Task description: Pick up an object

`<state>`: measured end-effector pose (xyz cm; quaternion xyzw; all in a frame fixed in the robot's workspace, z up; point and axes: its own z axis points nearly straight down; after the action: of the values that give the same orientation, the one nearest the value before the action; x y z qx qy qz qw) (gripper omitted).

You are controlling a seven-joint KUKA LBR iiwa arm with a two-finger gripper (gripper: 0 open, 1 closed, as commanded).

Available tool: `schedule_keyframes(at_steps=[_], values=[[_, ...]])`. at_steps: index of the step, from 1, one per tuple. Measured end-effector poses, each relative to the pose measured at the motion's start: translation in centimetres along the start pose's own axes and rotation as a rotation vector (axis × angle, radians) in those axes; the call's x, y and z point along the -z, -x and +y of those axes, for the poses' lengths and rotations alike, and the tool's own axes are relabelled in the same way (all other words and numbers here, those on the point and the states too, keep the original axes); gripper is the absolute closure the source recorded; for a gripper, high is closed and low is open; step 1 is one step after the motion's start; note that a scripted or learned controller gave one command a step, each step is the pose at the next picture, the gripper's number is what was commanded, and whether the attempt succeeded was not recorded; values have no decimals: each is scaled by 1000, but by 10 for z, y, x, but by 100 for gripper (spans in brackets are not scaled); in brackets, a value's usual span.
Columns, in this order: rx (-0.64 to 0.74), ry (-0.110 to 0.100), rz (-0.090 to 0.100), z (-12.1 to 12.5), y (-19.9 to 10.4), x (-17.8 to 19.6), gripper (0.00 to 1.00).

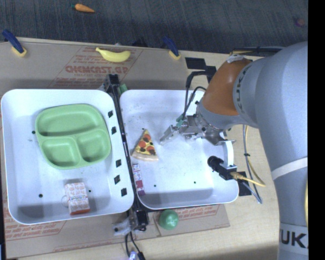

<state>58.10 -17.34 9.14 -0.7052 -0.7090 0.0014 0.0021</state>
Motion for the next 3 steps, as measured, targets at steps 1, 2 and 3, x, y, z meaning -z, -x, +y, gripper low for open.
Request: schedule_keyframes(at_steps=[1,2,3], values=[[-2,5,-2,-53,39,80,0],[2,1,-1,13,30,26,0],[0,6,-1,51,38,56,0]])
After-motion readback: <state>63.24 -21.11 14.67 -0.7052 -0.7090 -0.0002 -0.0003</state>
